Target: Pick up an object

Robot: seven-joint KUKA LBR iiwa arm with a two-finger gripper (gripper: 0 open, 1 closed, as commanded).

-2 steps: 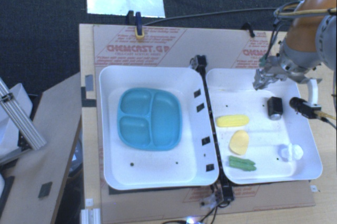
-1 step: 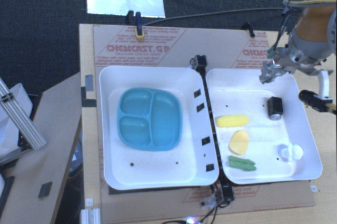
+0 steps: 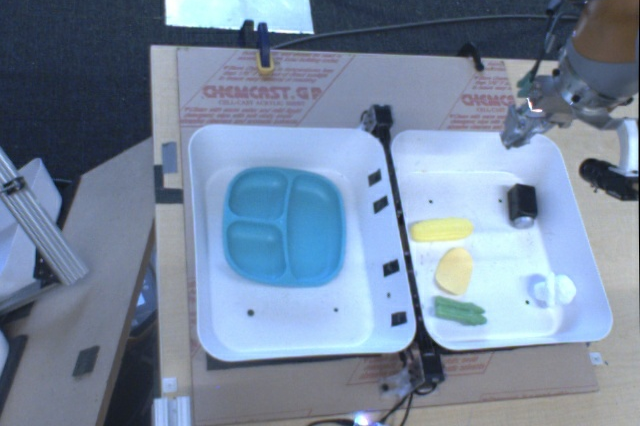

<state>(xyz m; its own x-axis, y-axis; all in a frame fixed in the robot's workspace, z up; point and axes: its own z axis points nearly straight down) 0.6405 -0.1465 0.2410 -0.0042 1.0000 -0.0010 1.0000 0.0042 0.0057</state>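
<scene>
Pincer (image 3: 520, 129) hangs over the right bin's (image 3: 590, 254) far right corner, nothing visibly in it. Right bin holds a dark can (image 3: 522, 204) near the right wall, yellow corn (image 3: 441, 230) and yellow slice (image 3: 454, 270) mid-bin, green beans (image 3: 460, 311) at the near edge, white piece (image 3: 553, 290) near right. Left bin (image 3: 205, 214) holds a blue divided plate (image 3: 285, 225).

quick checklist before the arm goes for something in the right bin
1. Gripper above the right bin's far rim, touching no object: ok.
2. Fingers open for a grasp: cannot tell.
3. Dark can nearest the gripper, apart from other items: ok.
4. Corn cob, yellow piece and green pod close together, though not touching: ok.
5. White item blends into the bin floor; outline unclear: cannot tell.
6. Blue plate in the left bin, out of the way: ok.
</scene>
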